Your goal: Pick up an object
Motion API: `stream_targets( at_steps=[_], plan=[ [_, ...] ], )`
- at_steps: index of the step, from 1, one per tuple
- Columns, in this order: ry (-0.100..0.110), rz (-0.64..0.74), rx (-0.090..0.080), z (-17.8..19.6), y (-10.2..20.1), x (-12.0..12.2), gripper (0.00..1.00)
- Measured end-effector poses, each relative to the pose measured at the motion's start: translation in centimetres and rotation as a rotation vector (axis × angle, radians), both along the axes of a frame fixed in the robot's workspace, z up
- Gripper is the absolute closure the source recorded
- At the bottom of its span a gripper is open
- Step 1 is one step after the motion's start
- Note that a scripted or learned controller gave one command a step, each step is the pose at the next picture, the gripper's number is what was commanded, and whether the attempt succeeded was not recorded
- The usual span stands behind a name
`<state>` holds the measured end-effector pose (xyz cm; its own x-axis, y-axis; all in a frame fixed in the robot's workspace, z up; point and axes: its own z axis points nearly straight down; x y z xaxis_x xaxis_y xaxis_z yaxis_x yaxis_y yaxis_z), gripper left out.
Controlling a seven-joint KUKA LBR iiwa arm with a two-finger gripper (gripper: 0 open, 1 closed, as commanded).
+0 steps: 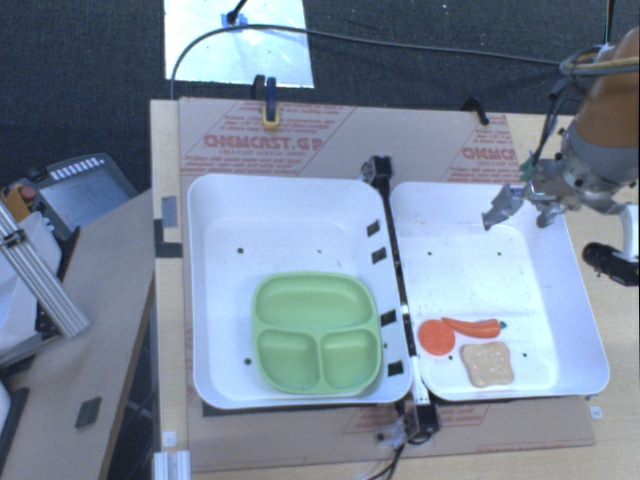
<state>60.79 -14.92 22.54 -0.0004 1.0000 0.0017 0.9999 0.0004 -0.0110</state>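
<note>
Near the front of the right bin (575,298) lie three small items: an orange round slice (436,337), a thin red-orange pepper-like piece (472,325) touching it, and a tan bread slice (487,365) just in front. My gripper (520,213) hangs over the back right part of that bin, well behind these items. Its two fingers are spread open and nothing sits between them. The left finger (497,211) points down toward the bin's floor.
In the left bin (230,218), a green divided plate (316,333) rests at the front. A black divider strip (390,258) runs between the bins. A yellow clamp (270,108) and cables lie behind them, on the cardboard sheet.
</note>
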Motion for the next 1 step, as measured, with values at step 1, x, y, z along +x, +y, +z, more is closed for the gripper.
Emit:
stream_targets(
  at_steps=[1],
  plan=[
    [-0.012,0.003,-0.002,0.77,0.05,0.24,0.00]
  ],
)
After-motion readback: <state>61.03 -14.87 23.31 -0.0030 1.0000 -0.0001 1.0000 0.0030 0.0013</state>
